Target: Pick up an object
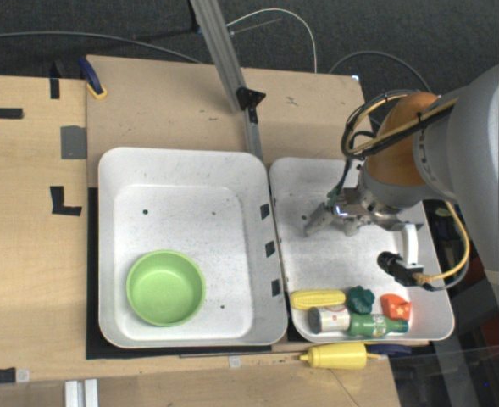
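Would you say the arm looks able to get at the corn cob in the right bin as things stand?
Probably yes. The corn cob lies uncovered on top at the near edge of the right bin, and the gripper sits over bare floor just beyond it. The can alongside may crowd the jaws.

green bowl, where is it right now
The green bowl sits in the left bin's near-left corner in the camera view, well apart from the toys clustered in the right bin.

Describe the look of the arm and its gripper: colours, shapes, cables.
The arm is thick, rounded and light grey, with an orange band above the wrist. Black and yellow cables loop beside that band, and another yellow cable curves below. The gripper is small, metallic grey, with thin dark fingers. A black fitting sits under a white bracket.
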Motion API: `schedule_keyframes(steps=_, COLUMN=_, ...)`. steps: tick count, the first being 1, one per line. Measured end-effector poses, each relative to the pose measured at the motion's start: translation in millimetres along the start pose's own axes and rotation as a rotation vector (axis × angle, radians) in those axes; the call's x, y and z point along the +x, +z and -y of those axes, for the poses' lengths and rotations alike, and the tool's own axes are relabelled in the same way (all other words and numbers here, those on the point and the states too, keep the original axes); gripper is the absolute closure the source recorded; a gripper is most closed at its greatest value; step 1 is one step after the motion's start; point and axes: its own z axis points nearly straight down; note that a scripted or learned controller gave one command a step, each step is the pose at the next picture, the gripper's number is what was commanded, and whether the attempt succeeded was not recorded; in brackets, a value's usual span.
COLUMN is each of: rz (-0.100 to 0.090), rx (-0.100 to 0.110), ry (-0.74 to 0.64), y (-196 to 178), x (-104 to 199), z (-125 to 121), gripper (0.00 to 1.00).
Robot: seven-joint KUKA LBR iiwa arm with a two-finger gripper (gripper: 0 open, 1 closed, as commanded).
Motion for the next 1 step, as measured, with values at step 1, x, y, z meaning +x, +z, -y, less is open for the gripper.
schedule_keyframes(steps=1, rz=-0.001, rx=0.000, ry=-0.001, y=-10.3, x=0.7, z=-0.1, gripper=1.00)
